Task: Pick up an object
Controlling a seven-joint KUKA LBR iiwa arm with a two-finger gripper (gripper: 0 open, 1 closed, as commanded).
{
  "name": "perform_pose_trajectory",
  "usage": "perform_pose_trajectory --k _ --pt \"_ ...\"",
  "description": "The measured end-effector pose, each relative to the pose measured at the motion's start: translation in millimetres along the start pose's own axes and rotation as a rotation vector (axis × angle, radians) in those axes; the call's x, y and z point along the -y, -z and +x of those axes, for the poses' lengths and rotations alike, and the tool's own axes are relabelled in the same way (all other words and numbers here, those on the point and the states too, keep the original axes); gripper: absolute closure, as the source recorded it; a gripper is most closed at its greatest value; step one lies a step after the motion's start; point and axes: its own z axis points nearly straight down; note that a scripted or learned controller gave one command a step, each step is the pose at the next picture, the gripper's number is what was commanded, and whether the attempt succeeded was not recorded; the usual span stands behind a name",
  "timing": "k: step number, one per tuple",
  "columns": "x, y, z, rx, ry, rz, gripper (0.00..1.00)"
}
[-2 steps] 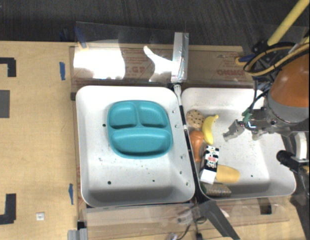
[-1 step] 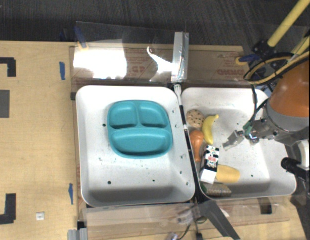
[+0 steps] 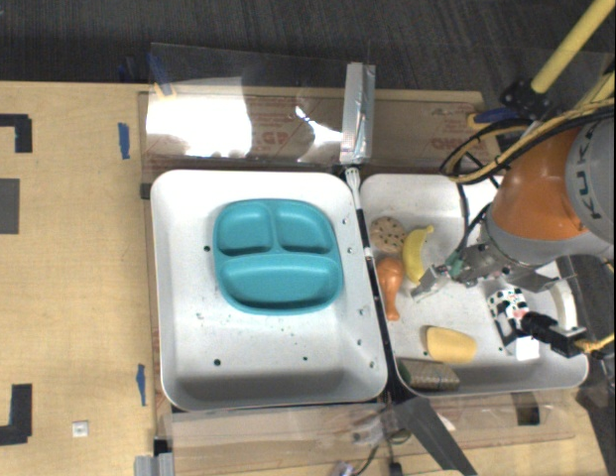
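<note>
Item one, the left bin (image 3: 179, 296): the larger white tub, bearing a teal divided tray (image 3: 278, 256) laid flat near its middle, well clear of the walls, likely a set-down place. Item two, the right bin (image 3: 436, 191): white, butted against the first along a shared rim, and stocked with the small pickable goods. Item three, the arm (image 3: 536, 201): grey with an orange band, reaching in from the right and bent low over the right bin so that its wrist hangs above the goods. Item four, the gripper (image 3: 434, 278): pointed toward the bin's left half, its tip just beside the banana; nothing can be seen between its fingers, and how far apart they stand cannot be told. Item five, a yellow block (image 3: 450, 343), lying alone toward the near wall. Item six, a banana (image 3: 417, 252), the likeliest target by nearness. Item seven, a carrot (image 3: 390, 284), lengthwise along the dividing rim. Item eight, a brown cookie (image 3: 388, 232), flat, just beyond the carrot and beside the banana.
</note>
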Motion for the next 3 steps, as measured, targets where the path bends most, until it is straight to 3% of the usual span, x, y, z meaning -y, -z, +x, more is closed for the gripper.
perform_pose_trajectory --k 1,2,3 --pt "-78.2 -19.4 -22.4 0.001 0.058 -0.002 0.00" --pt "-78.2 -8.6 -22.8 0.001 0.057 0.000 1.00" --pt "-125.7 82.4 67.5 -0.002 0.104 -0.006 1.00"
